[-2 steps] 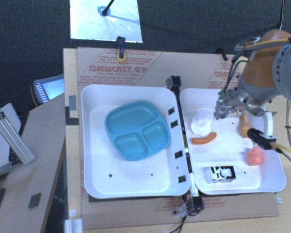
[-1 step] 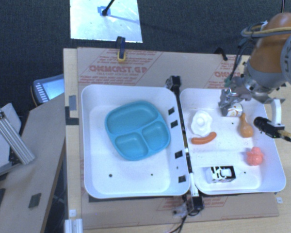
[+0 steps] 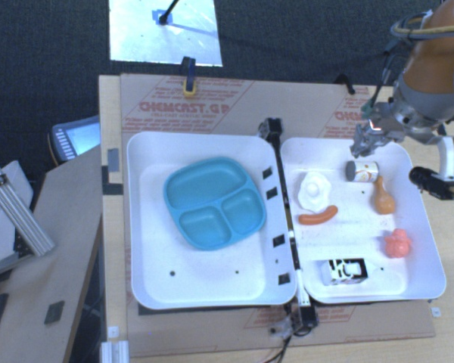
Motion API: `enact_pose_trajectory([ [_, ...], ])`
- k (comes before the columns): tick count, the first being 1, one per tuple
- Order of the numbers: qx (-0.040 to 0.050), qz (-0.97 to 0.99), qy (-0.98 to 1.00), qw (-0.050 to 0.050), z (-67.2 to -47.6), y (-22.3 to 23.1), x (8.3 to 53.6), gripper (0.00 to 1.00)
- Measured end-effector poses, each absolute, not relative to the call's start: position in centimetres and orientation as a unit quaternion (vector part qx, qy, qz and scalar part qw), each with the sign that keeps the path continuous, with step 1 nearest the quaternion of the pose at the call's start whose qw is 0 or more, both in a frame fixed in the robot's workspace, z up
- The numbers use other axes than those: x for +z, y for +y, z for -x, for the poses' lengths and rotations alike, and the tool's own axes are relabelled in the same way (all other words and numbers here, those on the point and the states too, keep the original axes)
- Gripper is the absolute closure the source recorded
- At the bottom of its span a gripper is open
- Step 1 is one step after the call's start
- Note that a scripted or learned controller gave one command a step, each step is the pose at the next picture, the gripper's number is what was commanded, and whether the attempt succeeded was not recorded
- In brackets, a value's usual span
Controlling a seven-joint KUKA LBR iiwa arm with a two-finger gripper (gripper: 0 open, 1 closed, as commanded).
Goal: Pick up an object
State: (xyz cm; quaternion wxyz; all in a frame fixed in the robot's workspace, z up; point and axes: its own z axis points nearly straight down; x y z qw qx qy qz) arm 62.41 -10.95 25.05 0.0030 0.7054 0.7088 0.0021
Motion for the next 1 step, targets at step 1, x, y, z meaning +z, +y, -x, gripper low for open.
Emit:
enact_pose_trajectory([
  [1, 0.0014, -0.704, 0.711, 0.0, -62.38, -4.88, 24.22, 1.0],
])
